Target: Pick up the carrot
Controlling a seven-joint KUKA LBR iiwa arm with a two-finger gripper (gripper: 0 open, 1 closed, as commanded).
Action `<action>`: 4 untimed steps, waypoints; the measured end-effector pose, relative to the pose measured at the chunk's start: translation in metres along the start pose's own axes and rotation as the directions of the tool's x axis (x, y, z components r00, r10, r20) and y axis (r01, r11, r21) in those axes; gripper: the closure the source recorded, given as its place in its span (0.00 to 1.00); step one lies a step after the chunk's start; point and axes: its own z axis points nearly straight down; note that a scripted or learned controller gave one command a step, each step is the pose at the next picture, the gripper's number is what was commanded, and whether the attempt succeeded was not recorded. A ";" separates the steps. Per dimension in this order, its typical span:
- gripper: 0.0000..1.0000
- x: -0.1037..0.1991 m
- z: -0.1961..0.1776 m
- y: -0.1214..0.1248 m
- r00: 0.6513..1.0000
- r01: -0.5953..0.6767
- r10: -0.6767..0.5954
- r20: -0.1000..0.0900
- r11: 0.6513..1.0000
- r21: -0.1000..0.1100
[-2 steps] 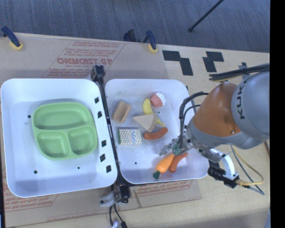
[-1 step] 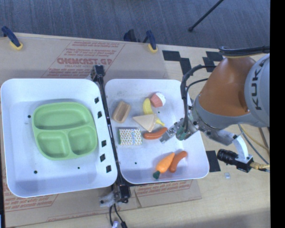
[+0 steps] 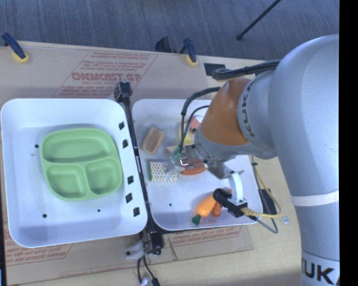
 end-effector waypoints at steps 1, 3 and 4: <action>1.00 -0.059 0.002 -0.027 1.000 0.023 -0.023 0.002 1.000 0.000; 0.00 -0.084 0.005 -0.075 0.966 0.257 -0.257 -0.003 0.966 0.006; 1.00 -0.084 -0.005 -0.075 0.965 0.261 -0.261 -0.004 0.965 0.007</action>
